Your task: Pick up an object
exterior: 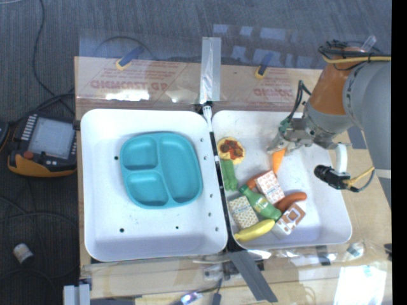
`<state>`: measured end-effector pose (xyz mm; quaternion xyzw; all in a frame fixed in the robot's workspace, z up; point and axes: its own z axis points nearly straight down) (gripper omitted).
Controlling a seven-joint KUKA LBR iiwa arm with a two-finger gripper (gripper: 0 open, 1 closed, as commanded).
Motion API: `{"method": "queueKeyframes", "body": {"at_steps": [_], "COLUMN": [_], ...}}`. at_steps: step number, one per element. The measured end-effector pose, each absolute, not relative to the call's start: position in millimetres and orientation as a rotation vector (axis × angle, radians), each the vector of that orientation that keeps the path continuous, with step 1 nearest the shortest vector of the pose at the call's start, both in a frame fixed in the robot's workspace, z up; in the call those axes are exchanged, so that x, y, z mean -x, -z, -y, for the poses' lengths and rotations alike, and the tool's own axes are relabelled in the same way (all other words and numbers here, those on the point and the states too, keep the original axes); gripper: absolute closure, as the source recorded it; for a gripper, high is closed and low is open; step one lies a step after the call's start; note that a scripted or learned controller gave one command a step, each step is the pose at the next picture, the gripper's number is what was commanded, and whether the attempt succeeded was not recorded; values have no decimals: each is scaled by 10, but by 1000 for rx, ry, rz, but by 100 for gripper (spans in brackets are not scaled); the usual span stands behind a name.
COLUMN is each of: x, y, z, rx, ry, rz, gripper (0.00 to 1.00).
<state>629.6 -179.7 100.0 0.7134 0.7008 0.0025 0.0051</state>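
My gripper (287,140) hangs low over the back of the right bin (331,227), reaching in from the right. Directly under its tip lies a small orange carrot (277,161), touching or nearly touching it; whether the carrot is gripped is unclear. A heap of toy food fills the bin's front left: a pizza slice (230,149), a green cucumber (229,176), a green bottle (259,203), a yellow banana (255,229), a red sausage (291,200) and small cartons (270,186).
The left bin (102,234) holds a teal divided plate (159,169). A ridge between the two bins runs just left of the cucumber. Bare white floor lies along the right bin's right side and back.
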Motion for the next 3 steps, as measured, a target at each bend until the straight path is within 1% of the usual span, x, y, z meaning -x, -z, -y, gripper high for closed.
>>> {"method": "queueKeyframes", "body": {"at_steps": [1, 2, 3], "x": [-6232, -6690, -6531], "y": [-904, -1878, -2090], "z": [2068, 1868, 1976], "rx": [-2151, -2263, -1958], "ry": [-8, 3, 6], "rz": [-2279, -2176, -2456], "gripper": [100, 100, 100]}}
